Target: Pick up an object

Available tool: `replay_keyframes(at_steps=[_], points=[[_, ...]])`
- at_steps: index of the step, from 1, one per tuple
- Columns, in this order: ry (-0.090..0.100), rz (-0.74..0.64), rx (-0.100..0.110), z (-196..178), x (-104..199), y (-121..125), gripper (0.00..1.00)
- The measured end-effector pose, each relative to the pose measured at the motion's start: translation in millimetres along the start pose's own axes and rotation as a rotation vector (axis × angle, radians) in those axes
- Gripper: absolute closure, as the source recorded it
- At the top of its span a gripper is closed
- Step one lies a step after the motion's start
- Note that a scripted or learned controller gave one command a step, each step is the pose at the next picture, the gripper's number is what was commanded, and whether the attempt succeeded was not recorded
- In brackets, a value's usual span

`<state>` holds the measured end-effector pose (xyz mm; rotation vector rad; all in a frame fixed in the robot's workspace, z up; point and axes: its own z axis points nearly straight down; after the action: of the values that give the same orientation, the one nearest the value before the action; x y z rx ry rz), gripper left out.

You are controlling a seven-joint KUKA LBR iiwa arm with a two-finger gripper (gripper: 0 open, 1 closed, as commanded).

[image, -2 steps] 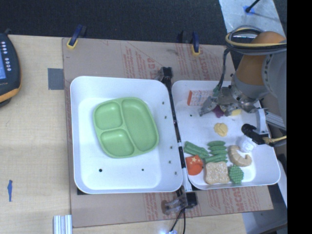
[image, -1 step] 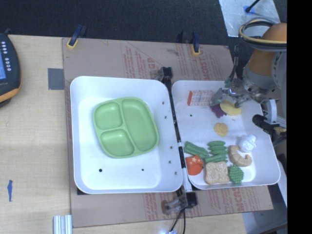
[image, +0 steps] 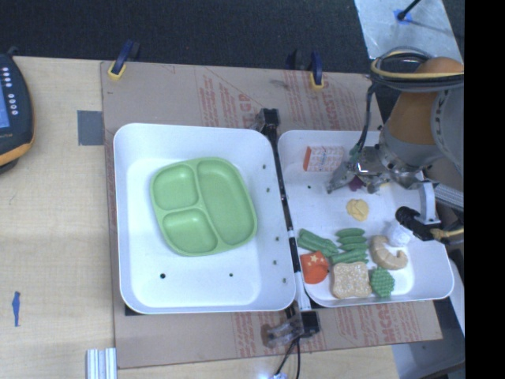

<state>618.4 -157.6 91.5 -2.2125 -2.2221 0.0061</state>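
The worktop (image: 55,235) is pale wood, covered in the middle by a brown cardboard sheet (image: 197,93) held with clamps at its far edge. Two shallow white bins sit side by side on the sheet. The left bin (image: 134,283) holds a green divided plate (image: 203,205) with three compartments, lying flat near the bin's centre.

The arm (image: 418,109), grey with an orange band, enters at the 3 o'clock side and hangs over the far part of the right bin (image: 430,287). The tool (image: 357,178) is low over the bin floor at roughly 1 o'clock from the bin's centre. Its metal parts overlap in this view, so whether it is open or closed cannot be told; a small dark purple shape beside it may be an object, but this is unclear.

Loose objects lie in the right bin. A pink-and-white packet (image: 320,159) sits at 10 o'clock from the tool. A yellow lump (image: 358,208) lies just at 6 o'clock from the tool, apart from it. At the near end lie green bean pods (image: 335,245), a slice of bread (image: 350,279), a red tomato piece (image: 314,267), a pale curved piece (image: 388,253) and a green broccoli piece (image: 382,282), closely grouped.

A handheld control unit (image: 12,109) rests at the worktop's 9 o'clock edge.
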Motion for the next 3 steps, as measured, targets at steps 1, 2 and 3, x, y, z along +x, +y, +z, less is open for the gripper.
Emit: replay_keyframes(at_steps=[1, 2, 3], points=[[-0.002, 0.004, 0.001, 0.4, -31.8, -53.7, 0.00], [-0.003, 0.000, -0.009, -1.4, -41.2, 4.3, 0.00], [-0.002, -0.001, -0.009, -1.6, -31.2, 39.6, 0.00]])
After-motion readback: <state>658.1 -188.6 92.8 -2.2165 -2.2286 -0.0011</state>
